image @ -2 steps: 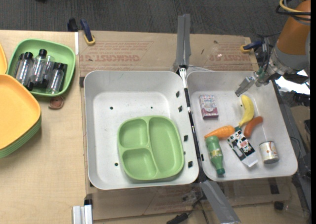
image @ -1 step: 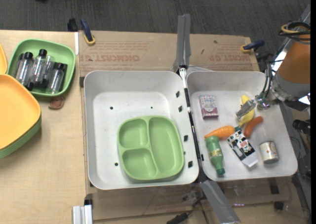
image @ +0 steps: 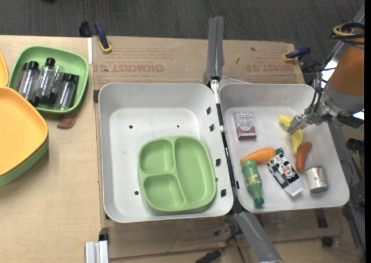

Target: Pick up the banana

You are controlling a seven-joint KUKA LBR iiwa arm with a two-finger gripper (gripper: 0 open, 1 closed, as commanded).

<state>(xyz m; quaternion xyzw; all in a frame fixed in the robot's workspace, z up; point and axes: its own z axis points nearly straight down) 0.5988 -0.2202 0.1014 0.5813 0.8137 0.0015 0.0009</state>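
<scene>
1. Camera view looks down on both bins, and the action is all in the right bin (image: 342,192), where the gripper (image: 299,123) is low over the banana (image: 293,131).
2. The banana lies against the far right part of that bin, a yellow curve with one end poking out toward the bin's middle and the other end dropping toward the orange sausage-shaped toy (image: 302,154) just beside it.
3. The gripper sits right on top of the banana's middle, which makes sense: the arm comes in from the right, so it reaches the fruit without crossing the clutter.
4. Fingers? They are too small and blurred here, so I cannot tell whether they are spread or pinched, nor whether the banana is actually between them.
5. Crowding is the risk, I'd say: the carrot (image: 258,154), the green bottle (image: 252,182), the black-and-white carton (image: 284,171) and the small can (image: 316,179) sit nearby, with the pink box (image: 244,124) further along.
6. Over in the left bin (image: 116,140) the green divided tray (image: 175,173) rests flat, well apart from all this.
7. My read: grasp stage, lift not yet shown.
</scene>
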